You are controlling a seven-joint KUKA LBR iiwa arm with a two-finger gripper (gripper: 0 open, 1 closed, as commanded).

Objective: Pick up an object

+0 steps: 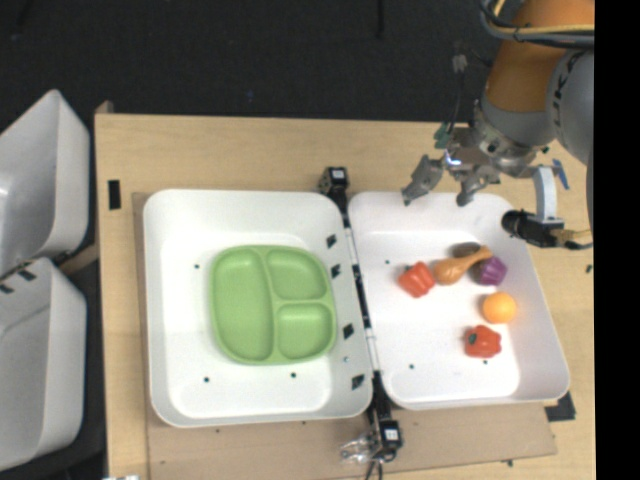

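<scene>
A pale wooden bench top (240, 153) fills the middle of the view, its bare surface showing as a wide strip toward twelve o'clock and a narrow margin along six o'clock. Behind it, from ten through two o'clock, the floor (250, 38) is dark, almost black, with a thin cable (379, 3) hanging down near twelve o'clock. At nine o'clock two white moulded shapes (35, 268), perhaps seats or tubs, sit beside the bench, one above the other. The light is even and soft, casting faint shadows on the wood.
</scene>
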